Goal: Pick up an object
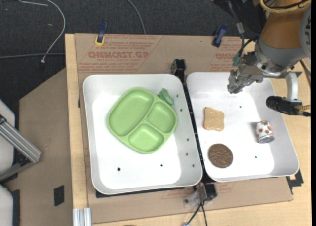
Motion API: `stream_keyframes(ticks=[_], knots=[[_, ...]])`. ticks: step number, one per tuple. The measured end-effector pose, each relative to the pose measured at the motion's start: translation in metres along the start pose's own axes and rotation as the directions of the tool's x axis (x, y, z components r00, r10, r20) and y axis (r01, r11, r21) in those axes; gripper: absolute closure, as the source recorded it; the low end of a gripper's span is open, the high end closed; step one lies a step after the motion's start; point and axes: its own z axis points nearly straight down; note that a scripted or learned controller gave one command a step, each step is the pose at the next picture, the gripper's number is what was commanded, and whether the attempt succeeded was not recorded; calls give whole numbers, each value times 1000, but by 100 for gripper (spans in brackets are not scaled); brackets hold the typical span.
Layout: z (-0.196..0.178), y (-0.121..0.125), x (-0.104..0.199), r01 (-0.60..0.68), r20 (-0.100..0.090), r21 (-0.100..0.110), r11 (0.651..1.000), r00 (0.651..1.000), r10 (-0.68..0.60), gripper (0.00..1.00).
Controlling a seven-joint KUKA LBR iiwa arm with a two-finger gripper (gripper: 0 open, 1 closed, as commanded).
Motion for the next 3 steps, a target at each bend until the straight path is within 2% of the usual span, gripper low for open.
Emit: stream_keyframes(ticks=[1,2,3], knots=[[-5,-18,57,1,0,1,1000,1000,-1,100],[11,-42,104,0,0,4,1000,1000,0,100],[3,-60,153,1,0,2,1000,1000,-1,100]])
